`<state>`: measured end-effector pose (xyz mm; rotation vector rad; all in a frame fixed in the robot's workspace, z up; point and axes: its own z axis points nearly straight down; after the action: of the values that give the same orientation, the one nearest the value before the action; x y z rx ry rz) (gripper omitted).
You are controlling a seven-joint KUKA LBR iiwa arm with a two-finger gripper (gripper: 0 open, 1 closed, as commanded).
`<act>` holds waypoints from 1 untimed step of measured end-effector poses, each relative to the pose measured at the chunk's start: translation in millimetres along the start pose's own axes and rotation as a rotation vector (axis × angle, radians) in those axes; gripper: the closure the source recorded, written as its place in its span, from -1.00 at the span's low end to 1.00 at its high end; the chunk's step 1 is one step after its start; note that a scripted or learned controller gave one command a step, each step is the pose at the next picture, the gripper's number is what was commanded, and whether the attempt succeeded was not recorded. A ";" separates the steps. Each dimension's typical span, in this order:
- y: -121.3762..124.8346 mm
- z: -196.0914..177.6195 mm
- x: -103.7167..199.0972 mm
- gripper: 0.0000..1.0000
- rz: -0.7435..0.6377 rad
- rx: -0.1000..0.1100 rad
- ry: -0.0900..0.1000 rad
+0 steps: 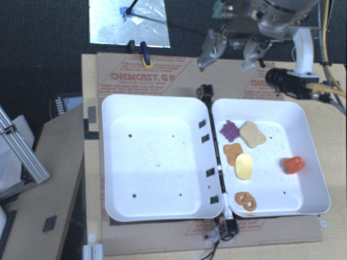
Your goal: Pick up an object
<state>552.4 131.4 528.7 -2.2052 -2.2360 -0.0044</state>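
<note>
Food pieces (244, 148) below gaping, unladen gripper (227, 58)

A pale wooden desk (65, 145) stands on dark carpeted floor (38, 31), seen from above at a slant. A brown cardboard sheet (157, 75) printed with red lettering covers the desk's top, its far edge pinned by a blue and yellow clamp (145, 56). Beyond it, a square of shiny silver sheet (127, 15) lies flat on the carpet, catching bright reflections, with a small blue mark near its centre. At the left edge, a ribbed aluminium rail (21, 150) angles across the desk's corner. Small dark patches dot the desk's left side. Even, diffuse light falls overall.
</note>
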 end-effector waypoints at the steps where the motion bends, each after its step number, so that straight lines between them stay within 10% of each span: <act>1: -7.4 37.4 107.9 -1.00 -0.001 0.003 0.000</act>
<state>543.6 239.3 491.6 -2.2030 -2.2355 -0.0007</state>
